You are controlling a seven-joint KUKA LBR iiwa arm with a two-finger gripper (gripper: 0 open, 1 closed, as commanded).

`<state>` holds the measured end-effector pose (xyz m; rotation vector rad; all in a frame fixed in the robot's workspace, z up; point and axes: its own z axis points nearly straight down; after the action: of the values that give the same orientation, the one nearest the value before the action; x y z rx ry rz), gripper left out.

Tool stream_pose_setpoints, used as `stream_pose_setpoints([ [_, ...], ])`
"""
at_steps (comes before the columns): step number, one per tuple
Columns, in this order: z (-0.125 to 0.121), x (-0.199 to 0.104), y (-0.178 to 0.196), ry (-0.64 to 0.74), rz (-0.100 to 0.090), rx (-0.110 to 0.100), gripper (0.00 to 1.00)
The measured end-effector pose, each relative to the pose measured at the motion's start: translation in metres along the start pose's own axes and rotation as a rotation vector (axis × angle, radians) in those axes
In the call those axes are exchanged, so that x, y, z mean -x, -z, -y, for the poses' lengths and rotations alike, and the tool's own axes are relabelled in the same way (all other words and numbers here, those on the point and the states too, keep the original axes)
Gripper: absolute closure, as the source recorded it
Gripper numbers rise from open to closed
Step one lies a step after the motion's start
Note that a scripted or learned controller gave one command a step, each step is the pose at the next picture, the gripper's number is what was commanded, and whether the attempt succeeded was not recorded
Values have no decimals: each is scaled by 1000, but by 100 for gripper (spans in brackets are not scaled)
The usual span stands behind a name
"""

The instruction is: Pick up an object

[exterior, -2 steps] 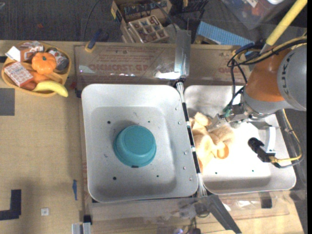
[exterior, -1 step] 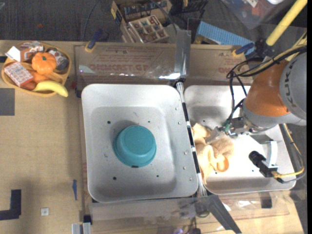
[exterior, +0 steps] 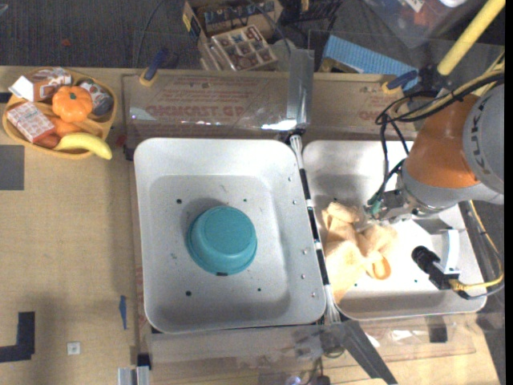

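Bench [exterior: 64,239] carries two white bins side by side. Arm [exterior: 449,147] enters from the right, orange band uppermost, wrist bent down and leftward over the right bin [exterior: 345,155]. Left bin [exterior: 160,167] holds one teal bowl [exterior: 223,239], upside down, near its middle.

Crumpled tan sheet [exterior: 349,235] lies along the right bin's left side, reaching its front wall. Tool [exterior: 383,208] sits low at the sheet's upper right edge, at or just above it; contact not clear. Tool's tip is dark and blurred against the wrist, so how far it is open cannot be told, nor whether it has hold of anything.

Small orange piece [exterior: 380,269] just right of the sheet's lower part, partly tucked under it; shape hard to make out.
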<state>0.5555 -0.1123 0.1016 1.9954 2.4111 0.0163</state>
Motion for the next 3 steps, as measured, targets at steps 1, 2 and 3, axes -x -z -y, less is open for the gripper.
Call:
stream_pose_setpoints([
  [1,0,0,0,0,1,0,0],
  [2,26,-17,-9,122,4,1,0],
  [3,27,-16,0,116,0,1,100],
])
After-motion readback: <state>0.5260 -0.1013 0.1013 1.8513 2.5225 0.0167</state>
